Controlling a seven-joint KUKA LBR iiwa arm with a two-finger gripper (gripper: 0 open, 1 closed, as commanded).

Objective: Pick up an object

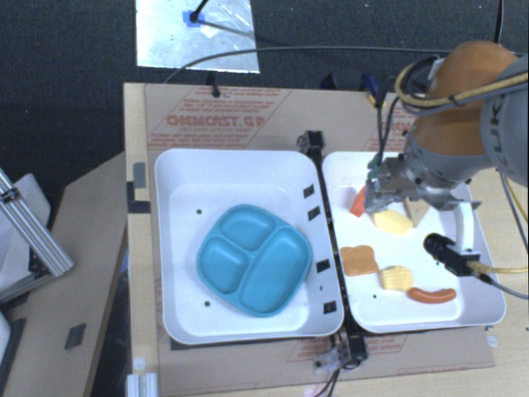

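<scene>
My pincer hangs low by the right bin's far edge, over the pale yellow piece; I cannot tell how it stands. The orange piece sits close, so I may nudge it.

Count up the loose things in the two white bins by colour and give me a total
Blue: 1, the divided plate
Orange or red: 2, a carrot-like piece and a sausage
Yellow: 2, a pale lump and a ridged piece
Tan: 1, a toast slice
Total: 6
</scene>
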